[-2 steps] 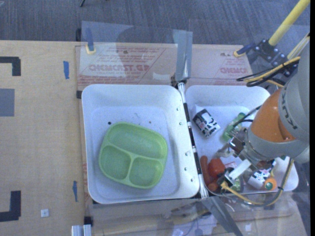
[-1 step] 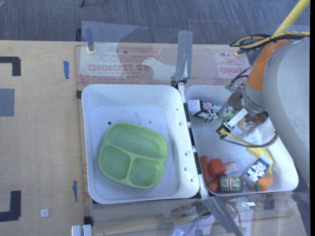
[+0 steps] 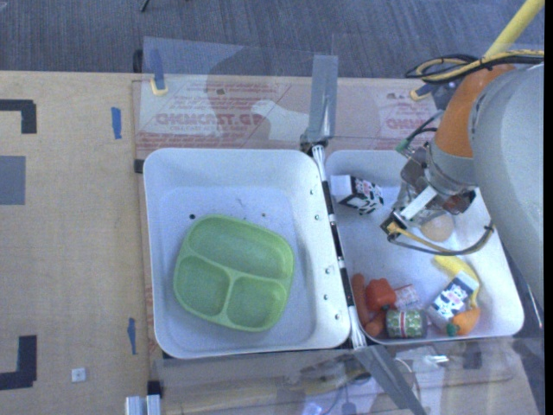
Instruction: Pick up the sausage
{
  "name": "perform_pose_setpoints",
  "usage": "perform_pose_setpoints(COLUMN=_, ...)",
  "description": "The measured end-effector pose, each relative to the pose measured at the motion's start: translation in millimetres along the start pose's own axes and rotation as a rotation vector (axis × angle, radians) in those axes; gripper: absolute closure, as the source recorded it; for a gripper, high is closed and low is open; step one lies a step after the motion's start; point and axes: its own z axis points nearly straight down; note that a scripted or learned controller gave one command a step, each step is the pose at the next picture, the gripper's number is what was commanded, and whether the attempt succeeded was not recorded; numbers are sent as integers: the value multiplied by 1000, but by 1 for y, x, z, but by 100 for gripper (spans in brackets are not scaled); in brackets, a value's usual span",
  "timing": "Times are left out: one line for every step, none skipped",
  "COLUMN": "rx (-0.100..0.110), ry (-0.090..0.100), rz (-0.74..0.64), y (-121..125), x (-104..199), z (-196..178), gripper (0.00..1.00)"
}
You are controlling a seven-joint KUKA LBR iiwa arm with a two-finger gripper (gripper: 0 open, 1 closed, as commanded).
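Camera view is showing me the gripper (image 3: 436, 214) hovering above the right bin (image 3: 380, 253), though I cannot tell its width.

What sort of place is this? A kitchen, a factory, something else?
Probably a robotics lab test bench: a robot arm hangs over a white bin of small toy-like foods, a green divided plate sits in the bin beside it, and blue tape marks the bench.

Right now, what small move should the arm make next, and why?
Probably carry the gripper toward the near-left corner of the shallow white right bin: it hangs over the far part, while the reddish, elongated sausage seems to lie there beside the left wall.
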Motion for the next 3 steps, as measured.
perform_pose_setpoints(rx=2, ry=1, rz=324, y=-20, x=-48, z=10, gripper=100)
perform_pose_setpoints(rx=-1, ry=2, rz=407, y=-4, x=-76, z=10, gripper=100)
perform_pose_setpoints(rx=0, ry=5, rz=607, y=-57, x=-3, z=9, gripper=100)
